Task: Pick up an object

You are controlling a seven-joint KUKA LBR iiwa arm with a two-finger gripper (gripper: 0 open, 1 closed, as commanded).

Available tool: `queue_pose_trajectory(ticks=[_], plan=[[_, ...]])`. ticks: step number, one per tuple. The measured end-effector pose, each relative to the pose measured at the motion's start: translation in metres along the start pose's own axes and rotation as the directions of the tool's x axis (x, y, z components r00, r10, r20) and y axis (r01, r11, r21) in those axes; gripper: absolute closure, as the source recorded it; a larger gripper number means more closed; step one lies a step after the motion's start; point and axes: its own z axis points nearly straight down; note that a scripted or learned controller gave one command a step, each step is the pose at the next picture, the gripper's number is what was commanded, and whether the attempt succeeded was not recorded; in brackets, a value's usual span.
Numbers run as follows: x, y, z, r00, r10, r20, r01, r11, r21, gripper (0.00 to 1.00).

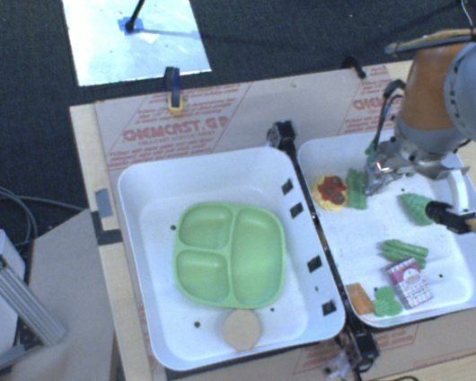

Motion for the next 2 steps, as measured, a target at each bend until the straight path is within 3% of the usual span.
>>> queue_pose_trajectory(ticks=[1,2], plan=[[-0.063,0.041,-0.001,1.0,0.006,0.001,-0.006,1.0,0.0,0.0],[-0.065,-0.021,0.0,1.0,0.008,-0.003,-0.008,1.0,0.011,0.0]])
